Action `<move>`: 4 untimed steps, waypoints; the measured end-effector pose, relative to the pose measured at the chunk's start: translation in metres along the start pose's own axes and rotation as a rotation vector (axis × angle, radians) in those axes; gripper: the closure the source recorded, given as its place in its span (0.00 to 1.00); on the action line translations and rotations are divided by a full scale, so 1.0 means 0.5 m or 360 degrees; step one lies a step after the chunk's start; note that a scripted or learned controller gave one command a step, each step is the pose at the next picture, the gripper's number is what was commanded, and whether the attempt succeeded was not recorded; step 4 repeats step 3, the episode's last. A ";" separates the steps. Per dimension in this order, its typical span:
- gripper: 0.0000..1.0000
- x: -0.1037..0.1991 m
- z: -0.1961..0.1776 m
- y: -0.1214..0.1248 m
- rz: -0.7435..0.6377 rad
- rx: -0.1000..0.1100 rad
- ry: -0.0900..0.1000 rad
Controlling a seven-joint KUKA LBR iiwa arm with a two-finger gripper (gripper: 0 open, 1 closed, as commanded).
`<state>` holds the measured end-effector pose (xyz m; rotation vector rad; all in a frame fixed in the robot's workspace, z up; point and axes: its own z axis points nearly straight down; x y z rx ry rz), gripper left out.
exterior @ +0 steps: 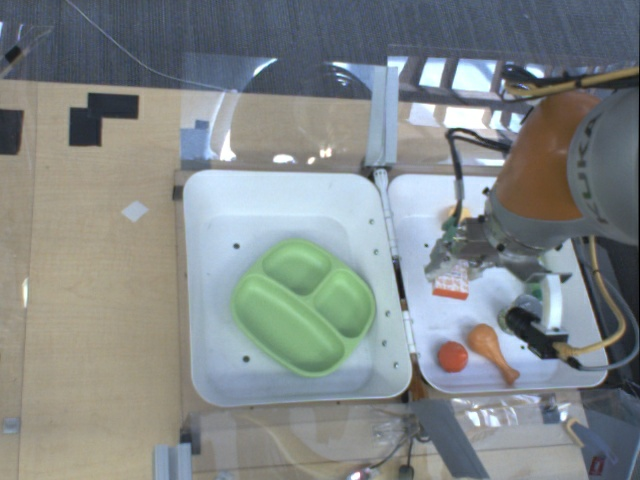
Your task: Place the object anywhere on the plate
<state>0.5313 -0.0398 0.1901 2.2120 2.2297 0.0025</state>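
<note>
In the right-hand bin (580, 368), the arm's gripper (452, 258) hangs low over a small red-and-white packet (451, 286), which lies on the bin floor just beneath it. Whether the tool is parted or closed cannot be told from this slanted overhead view, and the packet does not visibly sit between anything. Nearer the front of the same bin lie a red ball (453, 356) and an orange drumstick-shaped toy (492, 351), close together. The green plate (303, 308), divided into three compartments, rests in the left bin (215, 268) with nothing on it. This looks like the picking stage, with the placing not yet begun. The next move likely calls for a firm hold on the packet, a lift above the divider between the bins, and travel leftward to the plate. The bins sit on a pale wooden bench (90, 298) with black markers, and dark carpet (300, 18) lies beyond.
</note>
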 end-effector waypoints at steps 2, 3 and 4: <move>1.00 0.309 -0.099 -0.063 -0.0001 0.0001 0.0000; 0.00 0.309 -0.099 -0.063 -0.0002 0.0001 -0.0001; 0.00 0.309 -0.099 -0.063 -0.0002 0.0001 -0.0001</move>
